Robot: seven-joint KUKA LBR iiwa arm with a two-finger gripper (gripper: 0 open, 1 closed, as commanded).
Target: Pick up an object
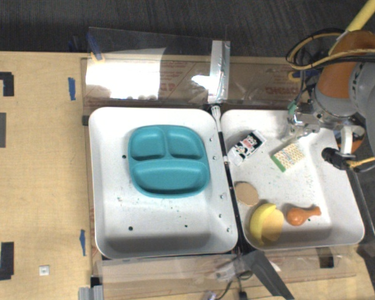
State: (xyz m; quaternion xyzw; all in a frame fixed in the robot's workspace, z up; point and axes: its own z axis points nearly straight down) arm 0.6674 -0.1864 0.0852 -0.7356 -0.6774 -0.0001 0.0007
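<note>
The right bin holds several small things. A black-and-white packet lies near its left wall, and a green-edged cream packet lies at mid-bin. Toward the front are a tan disc, a yellow rounded object and an orange toy-like object. My gripper hangs over the bin's back right part, just above and to the right of the cream packet. Nothing is seen held in it.
The left bin holds a teal divided plate. A clear plastic sheet and a metal strip stand behind the bins. Cables loop beside the arm at the upper right. Cardboard covers the bench on the left.
</note>
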